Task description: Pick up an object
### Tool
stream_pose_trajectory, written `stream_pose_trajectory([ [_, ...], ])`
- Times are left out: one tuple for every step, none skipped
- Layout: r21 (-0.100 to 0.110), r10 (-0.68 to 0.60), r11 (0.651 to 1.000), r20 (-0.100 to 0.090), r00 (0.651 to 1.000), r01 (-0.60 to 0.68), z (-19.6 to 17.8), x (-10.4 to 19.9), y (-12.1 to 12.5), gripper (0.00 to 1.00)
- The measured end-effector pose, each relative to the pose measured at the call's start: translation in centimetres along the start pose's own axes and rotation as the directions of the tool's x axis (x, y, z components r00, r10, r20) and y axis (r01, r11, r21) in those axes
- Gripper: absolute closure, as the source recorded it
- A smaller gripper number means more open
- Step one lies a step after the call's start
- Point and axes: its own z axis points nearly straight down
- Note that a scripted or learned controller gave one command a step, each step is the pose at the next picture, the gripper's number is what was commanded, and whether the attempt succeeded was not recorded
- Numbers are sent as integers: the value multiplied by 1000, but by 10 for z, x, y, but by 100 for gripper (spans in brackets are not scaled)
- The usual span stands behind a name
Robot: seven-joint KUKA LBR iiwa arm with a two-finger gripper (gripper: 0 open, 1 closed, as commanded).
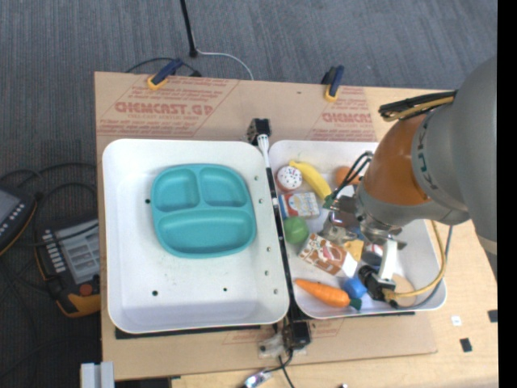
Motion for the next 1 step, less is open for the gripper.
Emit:
stream_pose_trajectory([
  [10, 11, 1000, 0, 1000, -11, -95, 73, 62, 0],
])
